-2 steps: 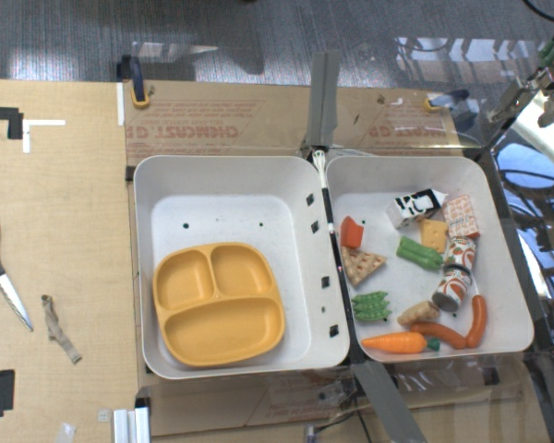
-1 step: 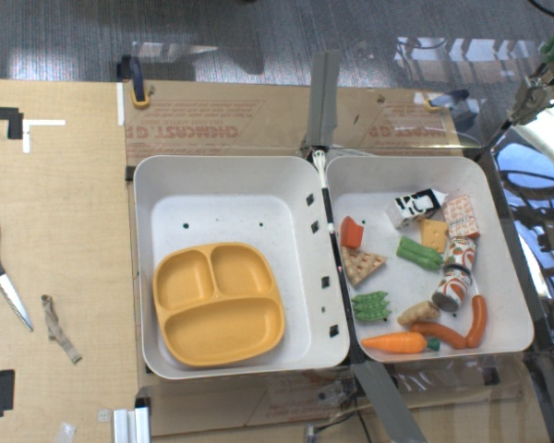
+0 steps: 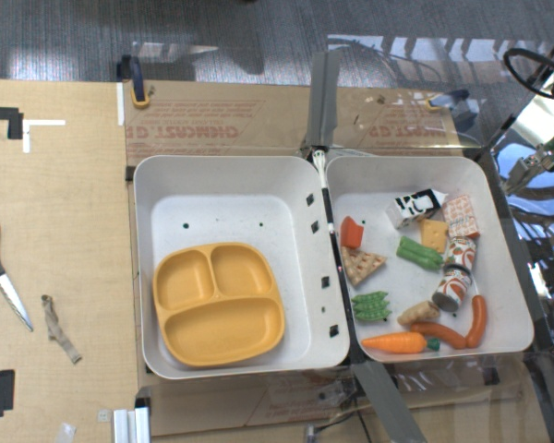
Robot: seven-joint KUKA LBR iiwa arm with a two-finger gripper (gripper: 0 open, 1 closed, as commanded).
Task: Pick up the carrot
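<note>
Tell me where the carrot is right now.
The carrot lies in the right bin, against its near edge towards the left corner, just below the green pea pods, with the red sausage to its right.

An orange carrot (image 3: pixel 395 343) with a green tip, red sausages (image 3: pixel 462 329), green beans (image 3: pixel 419 253) and a black-and-white carton (image 3: pixel 415 207) fill one white bin (image 3: pixel 499 212); a yellow plate (image 3: pixel 220 303) fills the other.

fixed overhead camera, slanted down, both bins (image 3: pixel 157 247)
</note>
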